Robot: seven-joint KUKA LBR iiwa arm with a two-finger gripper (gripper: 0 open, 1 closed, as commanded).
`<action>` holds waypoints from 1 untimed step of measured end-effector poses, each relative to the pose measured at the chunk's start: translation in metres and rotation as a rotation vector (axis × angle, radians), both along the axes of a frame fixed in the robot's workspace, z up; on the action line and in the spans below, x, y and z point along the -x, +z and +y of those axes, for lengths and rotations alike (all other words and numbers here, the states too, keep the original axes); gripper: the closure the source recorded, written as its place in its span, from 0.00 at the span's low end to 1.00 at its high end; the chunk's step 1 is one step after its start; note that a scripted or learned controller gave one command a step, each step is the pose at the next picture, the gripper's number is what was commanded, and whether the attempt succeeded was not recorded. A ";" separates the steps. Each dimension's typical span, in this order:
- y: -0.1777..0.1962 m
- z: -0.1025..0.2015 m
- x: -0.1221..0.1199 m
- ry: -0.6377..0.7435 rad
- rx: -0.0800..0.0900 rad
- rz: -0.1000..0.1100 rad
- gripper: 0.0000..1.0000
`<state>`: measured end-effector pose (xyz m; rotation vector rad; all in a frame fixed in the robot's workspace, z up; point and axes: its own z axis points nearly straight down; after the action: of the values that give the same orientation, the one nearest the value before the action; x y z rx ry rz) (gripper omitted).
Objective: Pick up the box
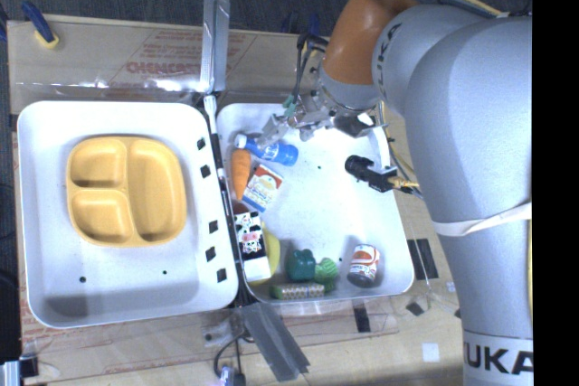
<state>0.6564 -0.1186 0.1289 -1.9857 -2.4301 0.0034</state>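
The box [262, 189] is a small red, white and orange carton lying flat in the right bin [380, 221], near its left wall. A second small carton with a black-and-white cow print [251, 236] lies just below it. My gripper [302, 117] hangs over the bin's far left corner, under the orange wrist band. It is up and to the right of the box, with a blue bottle [272, 149] lying between them. Nothing is visibly held.
An orange carrot [239, 171] lies beside the box along the divider. A yellow item [272, 254], a green pepper [303, 265], a green cob [298, 291] and a can [364, 265] crowd the near edge. The left bin [45, 285] holds a yellow divided plate [127, 190].
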 end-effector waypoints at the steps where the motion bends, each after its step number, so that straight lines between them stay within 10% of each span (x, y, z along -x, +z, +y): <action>1: -0.032 -0.003 0.046 -0.029 0.001 -0.010 0.00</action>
<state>0.6100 -0.1218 0.0970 -2.0263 -2.4068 -0.0060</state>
